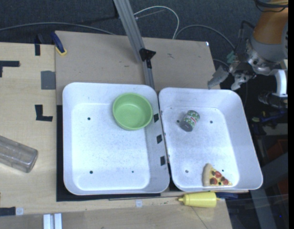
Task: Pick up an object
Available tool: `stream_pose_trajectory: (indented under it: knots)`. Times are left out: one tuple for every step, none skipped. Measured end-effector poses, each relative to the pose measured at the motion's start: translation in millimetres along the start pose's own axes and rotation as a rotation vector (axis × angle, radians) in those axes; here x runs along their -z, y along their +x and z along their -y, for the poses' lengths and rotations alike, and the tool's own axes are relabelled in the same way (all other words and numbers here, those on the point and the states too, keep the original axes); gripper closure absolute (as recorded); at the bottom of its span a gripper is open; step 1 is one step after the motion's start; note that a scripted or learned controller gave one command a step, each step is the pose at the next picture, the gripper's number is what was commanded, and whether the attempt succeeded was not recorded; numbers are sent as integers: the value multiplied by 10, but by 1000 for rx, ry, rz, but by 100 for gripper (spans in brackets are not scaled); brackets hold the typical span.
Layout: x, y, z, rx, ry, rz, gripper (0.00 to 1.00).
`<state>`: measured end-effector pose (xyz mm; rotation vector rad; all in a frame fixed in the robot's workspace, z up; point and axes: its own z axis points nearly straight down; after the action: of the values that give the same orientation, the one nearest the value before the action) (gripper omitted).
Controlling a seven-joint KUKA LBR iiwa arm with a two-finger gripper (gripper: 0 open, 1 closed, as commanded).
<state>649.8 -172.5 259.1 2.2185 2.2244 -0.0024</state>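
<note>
only one camera view here, looking down at a slant. the arm is hanging out in the upper right of the frame, orange band showing above the grey wrist, and the end effector is sitting just past the top right corner of the right bin, not over the inside of it. its two fingers are looking spread apart with nothing between them, so it's released and not grasping anything.

stuff it could pick: a small can with a green and grey label is lying in the upper middle of the right bin, tipped on its side as far as i can tell. a toy pizza slice is lying near the lower right corner of that same bin, well apart from the can. both are well apart from the end effector.

the left bin is holding a light green bowl, sitting upright near its top edge, toward the right side of that bin.

outside the bins: a yellow bottle is lying on its side on the table just below the right bin's lower edge, and a clear plastic cylinder is lying at the left edge of the frame. a grey metal pole is running diagonally down from the top of the frame to the gap between the bins.
</note>
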Motion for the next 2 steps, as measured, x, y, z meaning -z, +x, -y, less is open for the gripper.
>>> stream_pose_trajectory:
  knots:
    - [0, -1, 1, 0, 0, 0, 0]
    - [-549, 24, -95, 1, 5, -1, 0]
